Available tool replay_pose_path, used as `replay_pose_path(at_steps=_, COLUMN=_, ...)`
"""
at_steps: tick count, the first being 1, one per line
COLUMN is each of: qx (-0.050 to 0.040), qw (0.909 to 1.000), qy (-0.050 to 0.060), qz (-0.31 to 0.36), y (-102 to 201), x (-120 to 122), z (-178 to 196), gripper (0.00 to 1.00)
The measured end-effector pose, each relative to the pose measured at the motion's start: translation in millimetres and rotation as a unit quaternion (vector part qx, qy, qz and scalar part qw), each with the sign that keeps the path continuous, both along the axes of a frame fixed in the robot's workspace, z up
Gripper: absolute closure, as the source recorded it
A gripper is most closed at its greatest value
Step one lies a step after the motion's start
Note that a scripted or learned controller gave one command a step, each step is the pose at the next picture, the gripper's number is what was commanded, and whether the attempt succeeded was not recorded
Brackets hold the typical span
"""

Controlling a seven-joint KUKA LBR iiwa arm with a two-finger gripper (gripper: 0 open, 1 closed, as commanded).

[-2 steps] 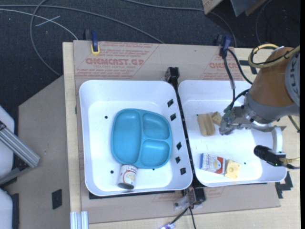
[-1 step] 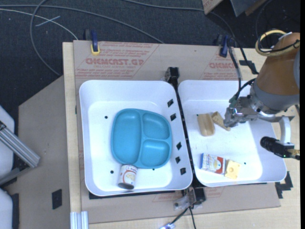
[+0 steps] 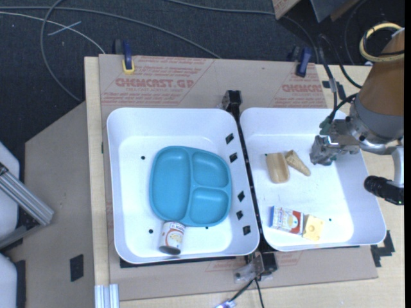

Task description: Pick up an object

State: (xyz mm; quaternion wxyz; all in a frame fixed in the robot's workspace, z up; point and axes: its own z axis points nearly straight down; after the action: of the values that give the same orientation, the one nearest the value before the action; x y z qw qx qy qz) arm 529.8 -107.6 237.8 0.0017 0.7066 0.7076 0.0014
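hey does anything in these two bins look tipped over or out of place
One thing: the small can in the left bin lies on its side against the blue divided plate, near the bin's front wall. In the right bin, the two tan wedges and the small carton lie flat, loosely scattered.

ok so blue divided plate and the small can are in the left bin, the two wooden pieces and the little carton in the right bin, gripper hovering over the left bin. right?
Wrong on the gripper. The camera view shows the gripper over the right bin, near the two wooden pieces. The rest stands: blue divided plate and small can in the left bin, little carton in the right bin.
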Motion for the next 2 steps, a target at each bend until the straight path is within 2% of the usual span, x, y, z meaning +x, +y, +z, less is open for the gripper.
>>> replay_pose_path(at_steps=1, qx=0.0007, qw=1.0000, qy=0.002, qz=0.001, y=46.8, x=-0.8, z=6.0, gripper=1.00)
replay_pose_path(at_steps=2, qx=0.0012, qw=1.0000, qy=0.004, qz=0.001, y=96.6, x=-12.1, z=-7.3, gripper=1.00)
